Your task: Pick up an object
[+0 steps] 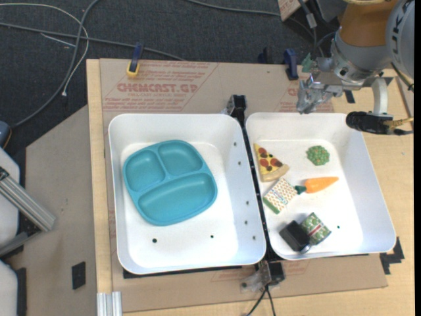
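Camera view | left bin (125, 242): teal divided plate (171, 182) centred | right bin (368, 176): pizza slice (270, 163) at 10 o'clock, patterned packet (279, 195) centre, black-green block (304, 232) at 6, carrot (317, 185) centre-right, broccoli (318, 155) at 1 | gripper (308, 104) above 12 o'clock rim, fingers slightly apart, holding nothing.

You see a teal divided plate (170, 182) in the left bin (122, 242), a printed cardboard sheet (158, 87) beneath both bins, a blue clamp (136, 58) at upper left, loose grey cables (79, 31) on dark carpet.
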`<state>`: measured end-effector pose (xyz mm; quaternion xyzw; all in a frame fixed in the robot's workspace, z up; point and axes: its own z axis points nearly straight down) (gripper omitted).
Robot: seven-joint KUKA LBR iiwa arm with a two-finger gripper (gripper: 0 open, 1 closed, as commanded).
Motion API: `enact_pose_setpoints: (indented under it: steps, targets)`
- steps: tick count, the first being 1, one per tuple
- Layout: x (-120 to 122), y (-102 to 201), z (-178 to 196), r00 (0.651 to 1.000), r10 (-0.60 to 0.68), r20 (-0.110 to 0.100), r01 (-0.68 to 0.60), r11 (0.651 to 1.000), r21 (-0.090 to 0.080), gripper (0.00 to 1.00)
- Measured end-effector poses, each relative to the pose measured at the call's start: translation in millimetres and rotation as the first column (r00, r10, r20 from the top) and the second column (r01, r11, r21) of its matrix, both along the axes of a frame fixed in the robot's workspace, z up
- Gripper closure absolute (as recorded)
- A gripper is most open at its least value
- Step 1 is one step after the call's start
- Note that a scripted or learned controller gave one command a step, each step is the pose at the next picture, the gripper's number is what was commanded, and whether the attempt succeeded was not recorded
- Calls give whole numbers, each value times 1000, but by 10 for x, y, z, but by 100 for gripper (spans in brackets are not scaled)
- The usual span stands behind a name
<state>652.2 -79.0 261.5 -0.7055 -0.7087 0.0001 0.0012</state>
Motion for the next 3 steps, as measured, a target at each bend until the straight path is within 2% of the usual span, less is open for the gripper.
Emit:
enact_pose_setpoints:
  steps: [1, 2, 3]
  targets:
    - [-161, 471, -137, 1000, 0, -2, 0, 1000, 1, 100]
    - [-288, 1052, -87, 1000, 2, -1, -2, 1000, 2, 100]
    - [-445, 1536, -244, 1000, 0, -2, 0, 1000, 0, 100]
